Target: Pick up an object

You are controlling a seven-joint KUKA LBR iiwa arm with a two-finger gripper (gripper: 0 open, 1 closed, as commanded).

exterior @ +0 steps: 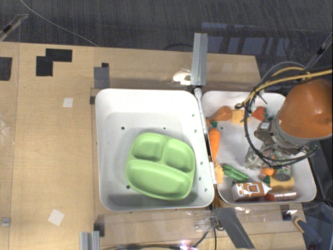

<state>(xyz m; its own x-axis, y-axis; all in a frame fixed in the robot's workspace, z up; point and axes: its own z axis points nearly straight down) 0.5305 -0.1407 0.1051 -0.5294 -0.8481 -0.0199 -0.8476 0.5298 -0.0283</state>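
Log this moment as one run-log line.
arm: low over right bin | gripper: among toy food, grasp unclear | carrot: by left wall | bottle: lying at front | left bin: green plate

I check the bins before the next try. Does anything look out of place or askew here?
Nothing looks spilled or damaged. The green divided plate lies flat but turned at an angle in the left bin. The toy carrot rests along the right bin's left wall.
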